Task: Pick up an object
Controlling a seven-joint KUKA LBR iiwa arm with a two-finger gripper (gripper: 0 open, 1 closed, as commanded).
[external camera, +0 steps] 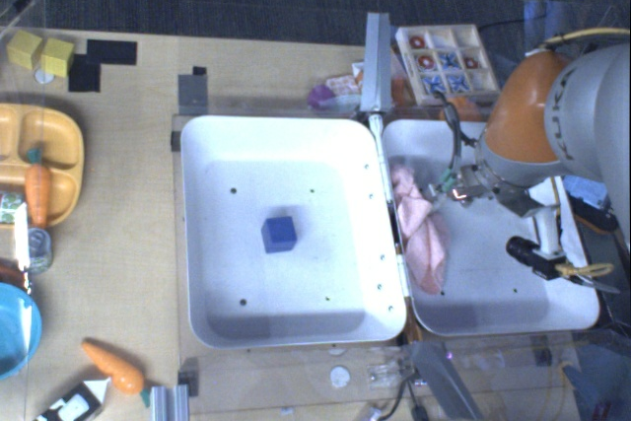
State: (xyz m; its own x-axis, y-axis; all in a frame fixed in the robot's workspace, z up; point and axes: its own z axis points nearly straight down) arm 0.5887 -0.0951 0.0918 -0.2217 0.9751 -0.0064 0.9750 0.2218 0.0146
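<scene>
A small blue cube (pixel 279 233) lies near the middle of the left white bin (pixel 212 311). A crumpled pink cloth (pixel 421 230) rests along the left wall of the right white bin (pixel 513 315). The grey arm with its orange band reaches in from the right. Its gripper (pixel 452 187) hangs over the right bin's upper part, just to the right of the cloth's top end. From this angle nothing can be seen held in it.
Outside the bins on the left stand a yellow divided tray (pixel 59 138) with a carrot, a blue bowl (pixel 15 330) and another carrot (pixel 116 365). A patterned box (pixel 446 62) and a purple item (pixel 323 95) lie behind the bins.
</scene>
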